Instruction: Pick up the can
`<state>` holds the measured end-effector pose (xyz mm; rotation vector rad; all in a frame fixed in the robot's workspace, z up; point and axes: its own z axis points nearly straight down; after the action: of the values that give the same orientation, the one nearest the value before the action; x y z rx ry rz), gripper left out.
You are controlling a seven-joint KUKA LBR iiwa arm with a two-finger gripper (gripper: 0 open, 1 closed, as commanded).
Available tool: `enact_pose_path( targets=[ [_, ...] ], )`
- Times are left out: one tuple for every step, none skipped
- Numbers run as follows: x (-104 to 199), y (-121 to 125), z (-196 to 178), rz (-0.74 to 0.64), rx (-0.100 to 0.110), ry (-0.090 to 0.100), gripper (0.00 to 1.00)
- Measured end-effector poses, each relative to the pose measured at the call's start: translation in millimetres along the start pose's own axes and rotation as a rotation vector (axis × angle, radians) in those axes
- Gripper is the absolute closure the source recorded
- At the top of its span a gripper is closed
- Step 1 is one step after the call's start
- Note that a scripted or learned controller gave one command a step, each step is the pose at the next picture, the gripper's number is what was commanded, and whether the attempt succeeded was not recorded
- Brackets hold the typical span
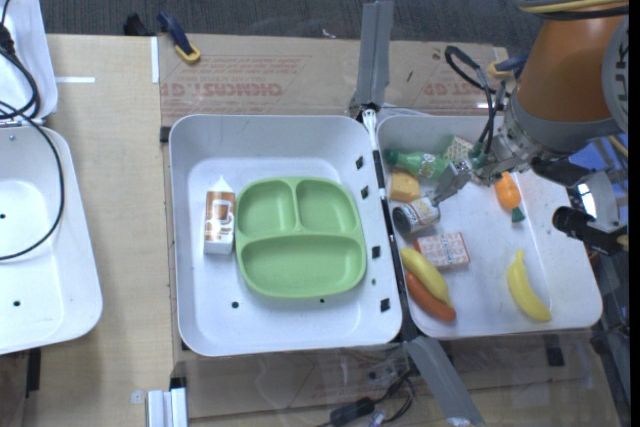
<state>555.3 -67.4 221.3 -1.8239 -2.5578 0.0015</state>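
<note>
The scene is evenly and fairly brightly lit from above, with no hard highlights. The two white bins [190,245] read pale without burning out, and the green divided plate [300,237] casts only a thin soft shadow toward its 6 o'clock edge. Darker shade lies under the left bin's rim at 12 o'clock. The dark floor beyond the counter [100,115], toward 12 o'clock, looks grainy. Focus is moderate: print on the small carton [219,220] is unreadable, and the arm [570,65] at 2 o'clock appears slightly soft. Straight edges bend little toward the corners.
</note>
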Motion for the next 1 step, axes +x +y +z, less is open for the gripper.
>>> enact_pose_path(
  targets=[
    [-82.4,62.0,12.6,-0.015,0.000,-0.001,0.00]
  ],
)
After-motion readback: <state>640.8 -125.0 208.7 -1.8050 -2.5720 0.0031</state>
